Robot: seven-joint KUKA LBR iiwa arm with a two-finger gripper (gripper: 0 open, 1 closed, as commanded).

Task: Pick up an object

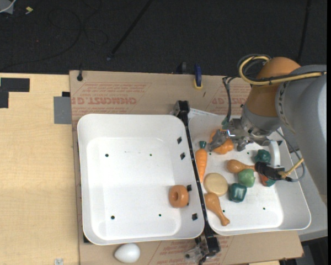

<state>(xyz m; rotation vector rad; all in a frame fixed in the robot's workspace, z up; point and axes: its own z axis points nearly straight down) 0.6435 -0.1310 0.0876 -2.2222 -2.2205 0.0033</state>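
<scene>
The pincer (230,135) hangs low over the far part of the right bin (298,217), at the end of the grey arm (300,109) with its orange band. An orange piece of toy food (223,145) lies right under it and seems to touch the metal tips, but whether the pincer is open, closed or gripping that piece cannot be told here.

Just left of the pincer, along the bin's inner wall, lies a carrot (201,160). Nearer the camera from the pincer sit a round beige piece (215,184), a drumstick (216,206), a pear-shaped tan piece (238,165), a green round piece (246,176) and a dark teal block (237,192), all close together.

Well to the pincer's left, in the left bin (99,148), rests an orange ring (179,196). A white egg (127,253) lies on the desk (27,192) outside the bins.
</scene>
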